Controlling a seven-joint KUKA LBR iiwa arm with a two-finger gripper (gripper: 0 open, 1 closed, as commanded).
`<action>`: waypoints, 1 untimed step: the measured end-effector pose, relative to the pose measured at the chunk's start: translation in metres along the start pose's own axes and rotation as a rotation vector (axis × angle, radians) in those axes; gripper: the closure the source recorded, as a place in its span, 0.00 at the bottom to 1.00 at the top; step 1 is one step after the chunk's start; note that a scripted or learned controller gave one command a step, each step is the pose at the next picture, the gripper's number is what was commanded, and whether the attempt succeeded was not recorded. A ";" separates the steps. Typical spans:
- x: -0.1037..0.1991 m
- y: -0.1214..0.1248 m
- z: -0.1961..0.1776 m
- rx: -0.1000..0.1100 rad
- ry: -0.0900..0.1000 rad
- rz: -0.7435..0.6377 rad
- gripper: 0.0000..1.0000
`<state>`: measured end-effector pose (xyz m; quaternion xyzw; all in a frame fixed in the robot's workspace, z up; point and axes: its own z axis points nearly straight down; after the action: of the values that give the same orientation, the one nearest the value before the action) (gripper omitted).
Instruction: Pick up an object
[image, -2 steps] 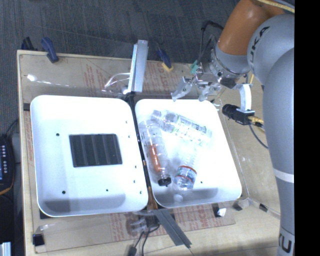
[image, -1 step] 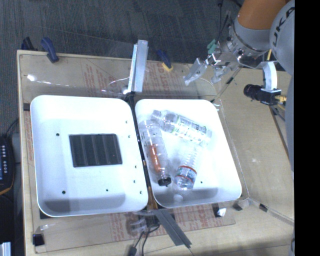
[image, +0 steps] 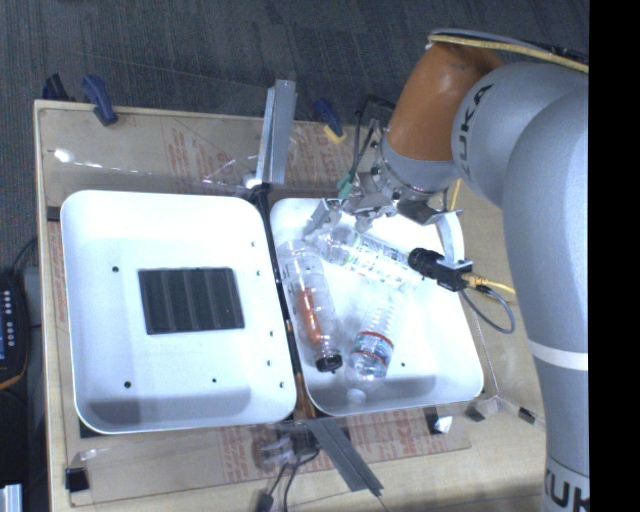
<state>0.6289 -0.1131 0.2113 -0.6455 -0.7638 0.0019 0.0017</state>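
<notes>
1. The grey arm (image: 540, 200) enters from the right of the frame, its orange band (image: 435, 95) at upper centre-right.
2. The end effector (image: 350, 205) sits low over the upper left corner of the right bin (image: 455, 385); whether it is open or closed cannot be told (metal parts and clear plastic blur together there).
3. Three clear plastic bottles lie in that bin:
   - one bottle with orange contents (image: 310, 305) along its left wall;
   - one labelled bottle (image: 372, 350) at lower centre;
   - one clear bottle (image: 365, 255) slanting just below the end effector.
4. The left bin (image: 100, 230) holds a dark ribbed rectangular pad (image: 190, 299).
5. Both bins rest on the tabletop (image: 150, 140).
</notes>
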 end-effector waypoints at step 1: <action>0.000 0.000 -0.010 0.001 0.000 -0.003 1.00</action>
<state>0.6294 -0.1133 0.2215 -0.6444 -0.7647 0.0022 0.0017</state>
